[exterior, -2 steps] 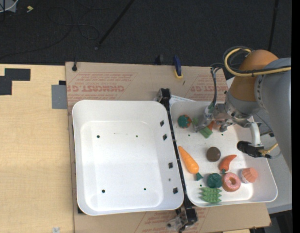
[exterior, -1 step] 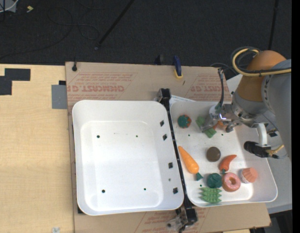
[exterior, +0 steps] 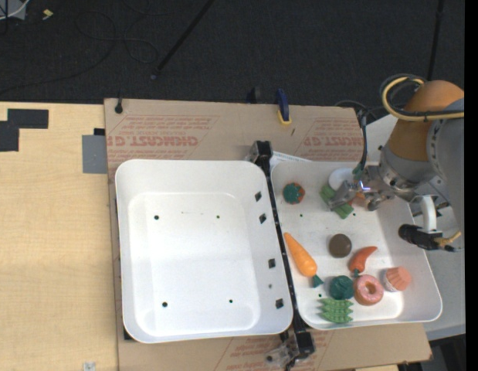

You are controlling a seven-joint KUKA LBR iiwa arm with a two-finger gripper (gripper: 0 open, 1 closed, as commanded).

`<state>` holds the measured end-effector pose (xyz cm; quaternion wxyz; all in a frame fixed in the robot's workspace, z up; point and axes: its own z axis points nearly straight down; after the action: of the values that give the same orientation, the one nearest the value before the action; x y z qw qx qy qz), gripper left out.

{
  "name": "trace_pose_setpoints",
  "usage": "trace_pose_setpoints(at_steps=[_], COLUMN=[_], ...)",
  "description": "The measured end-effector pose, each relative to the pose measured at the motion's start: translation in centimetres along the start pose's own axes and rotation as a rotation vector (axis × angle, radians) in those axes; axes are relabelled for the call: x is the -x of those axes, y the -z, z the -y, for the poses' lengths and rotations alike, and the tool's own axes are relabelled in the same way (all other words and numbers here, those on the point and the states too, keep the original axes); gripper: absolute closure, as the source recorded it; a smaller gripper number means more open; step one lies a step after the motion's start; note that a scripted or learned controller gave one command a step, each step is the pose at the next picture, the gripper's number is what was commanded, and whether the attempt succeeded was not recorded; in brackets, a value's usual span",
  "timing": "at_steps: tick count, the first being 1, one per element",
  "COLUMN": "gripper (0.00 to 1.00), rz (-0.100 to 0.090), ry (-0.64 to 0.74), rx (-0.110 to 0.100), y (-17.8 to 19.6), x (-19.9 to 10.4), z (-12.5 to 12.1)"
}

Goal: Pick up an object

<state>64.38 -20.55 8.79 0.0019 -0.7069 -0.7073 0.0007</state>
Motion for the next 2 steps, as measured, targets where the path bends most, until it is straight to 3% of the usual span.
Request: trace_pose_setpoints(at_steps=[2], gripper=[0.00], rz=[-0.004], ry=[0.007], rx=[-0.005], y=[-0.06], x=[0.32], z=[-0.01])
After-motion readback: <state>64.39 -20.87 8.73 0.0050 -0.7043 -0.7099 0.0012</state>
